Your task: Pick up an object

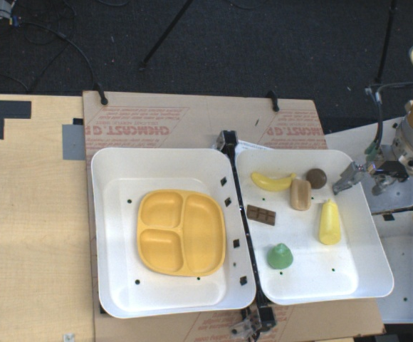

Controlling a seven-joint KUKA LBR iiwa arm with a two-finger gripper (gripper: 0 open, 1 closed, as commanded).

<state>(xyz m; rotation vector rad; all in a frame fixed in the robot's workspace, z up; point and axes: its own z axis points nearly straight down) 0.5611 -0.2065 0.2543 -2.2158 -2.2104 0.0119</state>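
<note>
yellow plate [181, 232], green pear [280, 256], yellow banana [271, 182], brown chocolate bar [260, 215]

Under me lies a pale wooden bench [28, 226] that runs to the left edge, with dark rectangular patches [6, 116] near its far left corner and a grey patch [72, 141] beside them. A sheet of brown cardboard [192, 123] printed with red lettering covers the bench's middle, pinned at its far edge by two black clamps [101, 97]. Beyond the far edge the floor is dark carpet [228, 34], crossed by loose black cables [64, 38] and a thin black pole [171, 23]. The light is even and soft.
</note>
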